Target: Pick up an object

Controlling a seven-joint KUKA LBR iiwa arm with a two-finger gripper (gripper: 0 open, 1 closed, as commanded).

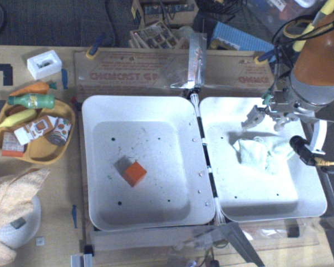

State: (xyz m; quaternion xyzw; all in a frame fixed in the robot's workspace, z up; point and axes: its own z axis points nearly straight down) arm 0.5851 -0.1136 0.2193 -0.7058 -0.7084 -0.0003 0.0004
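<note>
The claw (265, 115) is hovering open and empty at the right of the frame above the white cloth (260, 151); picking is still pending.

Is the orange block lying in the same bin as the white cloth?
No, the orange block lies in the left bin, while the white cloth lies in the right bin.

Claw (265, 117) hangs over white cloth (260, 152); orange block (136, 173) left bin (94, 149).
</note>
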